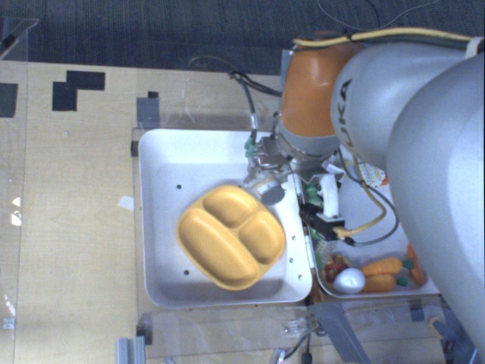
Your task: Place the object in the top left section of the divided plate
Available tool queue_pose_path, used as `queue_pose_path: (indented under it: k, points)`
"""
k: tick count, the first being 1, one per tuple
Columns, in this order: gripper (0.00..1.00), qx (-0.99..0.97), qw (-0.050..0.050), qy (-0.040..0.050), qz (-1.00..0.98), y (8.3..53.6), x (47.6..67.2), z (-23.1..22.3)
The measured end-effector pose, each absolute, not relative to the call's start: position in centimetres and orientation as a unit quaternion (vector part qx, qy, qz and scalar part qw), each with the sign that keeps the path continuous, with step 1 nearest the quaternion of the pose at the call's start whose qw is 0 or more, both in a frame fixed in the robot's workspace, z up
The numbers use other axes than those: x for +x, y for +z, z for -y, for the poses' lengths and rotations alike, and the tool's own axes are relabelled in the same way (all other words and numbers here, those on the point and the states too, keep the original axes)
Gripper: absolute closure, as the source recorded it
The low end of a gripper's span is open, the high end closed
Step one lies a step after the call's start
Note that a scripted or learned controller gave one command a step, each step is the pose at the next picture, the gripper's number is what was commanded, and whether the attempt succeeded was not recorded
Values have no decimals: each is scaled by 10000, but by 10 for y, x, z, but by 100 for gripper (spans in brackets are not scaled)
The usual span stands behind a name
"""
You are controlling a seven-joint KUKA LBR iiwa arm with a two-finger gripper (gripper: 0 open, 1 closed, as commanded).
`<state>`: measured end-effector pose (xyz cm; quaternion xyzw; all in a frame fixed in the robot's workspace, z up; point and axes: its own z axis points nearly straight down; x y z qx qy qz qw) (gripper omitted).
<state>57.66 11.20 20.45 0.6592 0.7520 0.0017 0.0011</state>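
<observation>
A yellow divided plate (229,237) lies in the left white bin (163,203), with three sections: one at the top, one at the right, and a long one along the lower left. My gripper (265,179) hangs under the orange-banded wrist, just above the plate's upper right rim. The wrist body and cables hide most of it. A small grey rounded piece (271,195) shows at its lower end, by the plate's edge. Whether that is part of the gripper or a held object is not clear.
The right bin (333,290) holds toy food: a white egg (349,280), orange carrots (383,268) and small bits beside them. The large grey arm covers most of that bin. A yellow cable (364,222) loops beside the wrist.
</observation>
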Motion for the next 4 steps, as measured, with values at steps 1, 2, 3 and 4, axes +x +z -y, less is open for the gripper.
queue_pose_path:
  k: [1,2,3,4]
  points:
    - [100,6884,14,18,-7253,231,565,-86]
    - [100,6104,8,12,-7921,171,574,-122]
    - [100,5538,15,17,-8326,185,555,-111]
    - [100,5257,13,17,-8507,170,541,-128]
